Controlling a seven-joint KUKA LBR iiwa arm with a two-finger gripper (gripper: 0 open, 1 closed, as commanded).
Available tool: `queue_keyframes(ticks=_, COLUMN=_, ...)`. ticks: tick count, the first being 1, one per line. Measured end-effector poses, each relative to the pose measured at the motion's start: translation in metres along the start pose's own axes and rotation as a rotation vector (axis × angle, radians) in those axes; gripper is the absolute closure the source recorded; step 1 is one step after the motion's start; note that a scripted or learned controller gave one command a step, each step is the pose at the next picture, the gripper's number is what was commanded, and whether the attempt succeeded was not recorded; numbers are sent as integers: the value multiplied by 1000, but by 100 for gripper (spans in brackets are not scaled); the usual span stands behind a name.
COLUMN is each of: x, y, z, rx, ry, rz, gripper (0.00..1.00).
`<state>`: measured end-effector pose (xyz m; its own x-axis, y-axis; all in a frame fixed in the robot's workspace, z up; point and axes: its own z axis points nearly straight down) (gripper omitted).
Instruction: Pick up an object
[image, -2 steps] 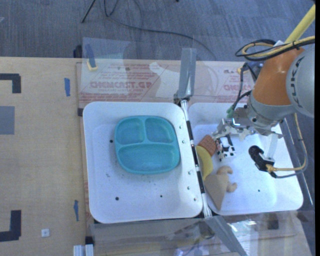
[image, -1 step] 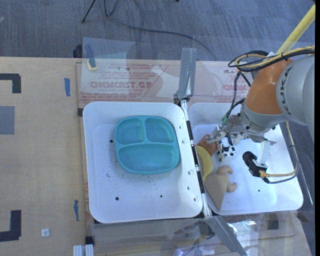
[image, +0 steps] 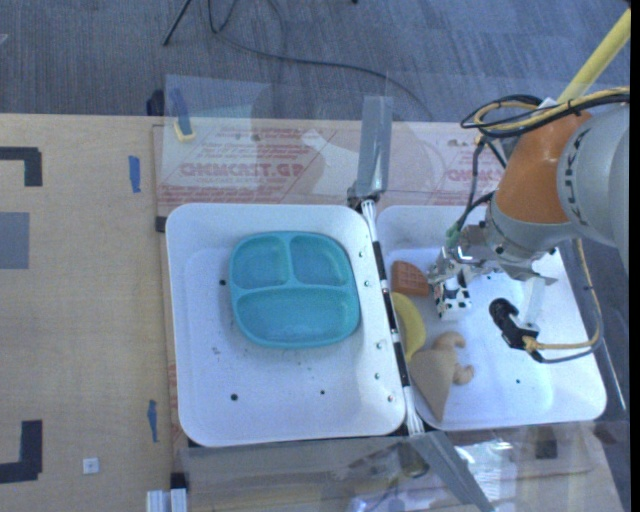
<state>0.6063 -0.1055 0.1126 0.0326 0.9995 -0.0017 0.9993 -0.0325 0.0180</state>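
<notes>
Right of centre in the frame, over the right bin (image: 562, 382): gripper (image: 452, 278), low above the white floor, on the grey arm (image: 603, 190) with orange band reaching in from the right edge. State of claw: cannot tell, neither spread nor pressed together readable from this angle. Directly beneath the gripper, touching or just beside it: small black-and-white spotted object (image: 456, 299), in the upper left part of the same bin. Held or merely lying there: cannot tell. Left of that object, near the bin's left wall: brown wedge-shaped piece (image: 407, 275). Below the wedge, along the same wall: yellow banana (image: 410, 325), curved. Lower left of this bin: tan soft item (image: 438, 368), touching the banana's lower end. Left bin (image: 200, 400), centre-left of frame: teal divided plate (image: 293, 290), three compartments, flat on the bin floor, well apart from the gripper.
</notes>
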Motion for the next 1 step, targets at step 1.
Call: queue_keyframes(ticks=1, x=55, y=37, z=-72, rx=15, ry=3, rz=-153, gripper=100)
